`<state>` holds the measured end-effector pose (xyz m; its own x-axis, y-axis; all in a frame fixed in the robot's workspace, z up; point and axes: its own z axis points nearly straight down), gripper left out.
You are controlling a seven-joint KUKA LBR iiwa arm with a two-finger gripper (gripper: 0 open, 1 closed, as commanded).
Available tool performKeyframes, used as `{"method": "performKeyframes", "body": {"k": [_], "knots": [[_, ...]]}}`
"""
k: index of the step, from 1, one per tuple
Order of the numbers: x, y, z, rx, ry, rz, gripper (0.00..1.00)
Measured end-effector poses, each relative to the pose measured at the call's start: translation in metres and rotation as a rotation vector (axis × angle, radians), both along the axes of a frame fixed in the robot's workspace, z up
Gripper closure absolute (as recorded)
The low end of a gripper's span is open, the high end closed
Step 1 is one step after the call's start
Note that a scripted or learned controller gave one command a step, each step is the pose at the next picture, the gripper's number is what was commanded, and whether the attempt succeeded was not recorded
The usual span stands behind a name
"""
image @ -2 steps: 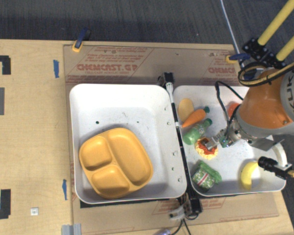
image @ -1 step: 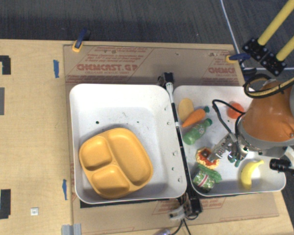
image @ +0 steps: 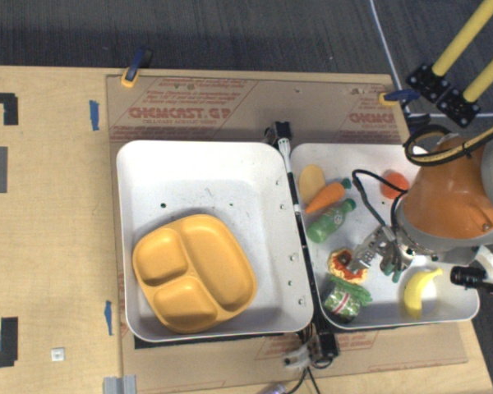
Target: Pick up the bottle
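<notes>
The green bottle (image: 330,221) lies on its side in the right bin (image: 444,312), near the bin's left wall, with its cap end pointing up and right. My gripper (image: 380,259) hangs over the middle of that bin, a little right of and below the bottle and apart from it. Its fingers stand open with nothing between them. The orange wrist band covers the bin's right part.
An orange carrot (image: 325,197) and a pale potato (image: 311,177) lie just above the bottle. A red-and-yellow item (image: 343,264) and a green packet (image: 345,299) lie below it, and a yellow banana (image: 419,290) at lower right. The left bin (image: 148,171) holds a yellow divided plate (image: 193,271).
</notes>
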<state>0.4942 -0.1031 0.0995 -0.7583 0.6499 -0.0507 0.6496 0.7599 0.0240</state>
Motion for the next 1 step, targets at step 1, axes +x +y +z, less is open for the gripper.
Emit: {"method": "performKeyframes", "body": {"k": [1], "knots": [[-0.0138, -0.0049, 0.0157, 0.003, 0.051, 0.370, 1.00]]}}
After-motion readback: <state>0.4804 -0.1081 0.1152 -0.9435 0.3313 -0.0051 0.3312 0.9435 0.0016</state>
